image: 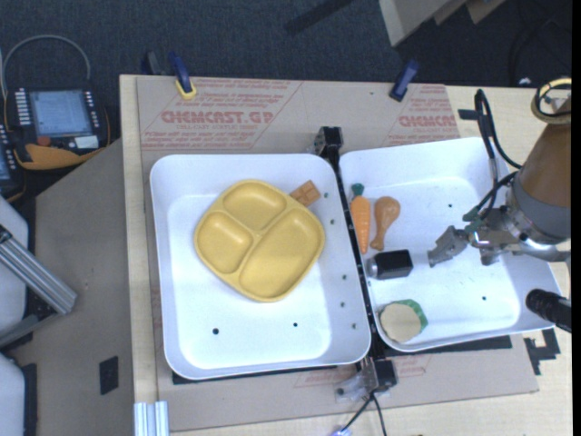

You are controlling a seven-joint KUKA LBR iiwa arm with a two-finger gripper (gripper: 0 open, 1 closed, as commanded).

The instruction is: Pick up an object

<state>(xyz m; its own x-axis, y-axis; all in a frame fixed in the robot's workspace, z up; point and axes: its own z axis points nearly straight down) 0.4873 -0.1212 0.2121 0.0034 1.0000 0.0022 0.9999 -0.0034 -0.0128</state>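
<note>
We count one carrot [360, 222], one drumstick [384, 218], one black block [392, 263]; our pincer [442, 247] hovers released, grasping nothing.

1. Robotics lab, not a home or kitchen.
2. Bench [272, 107] topped with printed cardboard, held by clamps [184, 78] at 11 and 1 o'clock.
3. Handheld control unit [56, 121] with a screen and looped cable at 9 o'clock.
4. Metal frame rail [36, 275] at 8 o'clock; dark carpet at 12.
5. Two white bins [172, 271] holding toy food.
</note>
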